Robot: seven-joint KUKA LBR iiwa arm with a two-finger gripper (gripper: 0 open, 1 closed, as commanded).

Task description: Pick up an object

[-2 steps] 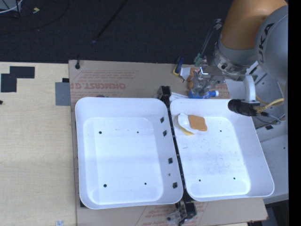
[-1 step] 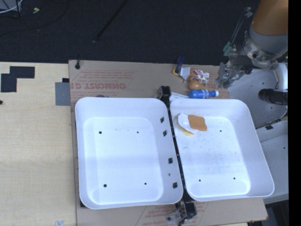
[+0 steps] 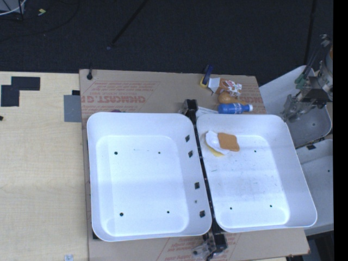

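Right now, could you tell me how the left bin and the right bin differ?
The right bin holds an orange-brown slab on a yellow-and-white piece near its far edge; nothing shows in the left bin. The right bin's floor looks scuffed, the left bin's cleaner. Both are shallow, white and rounded at the corners.

Red lettering on the cardboard sheet (image 3: 163,91) — upside down (mirrored too) — cannot be made out.

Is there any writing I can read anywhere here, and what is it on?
Red print on the cardboard behind the bins: upside down and mirrored from this view, too blurred to read for sure.
More red print on the cardboard's front edge: too small.
Blue bottle label: too small.
Red-and-white packet: blurred.
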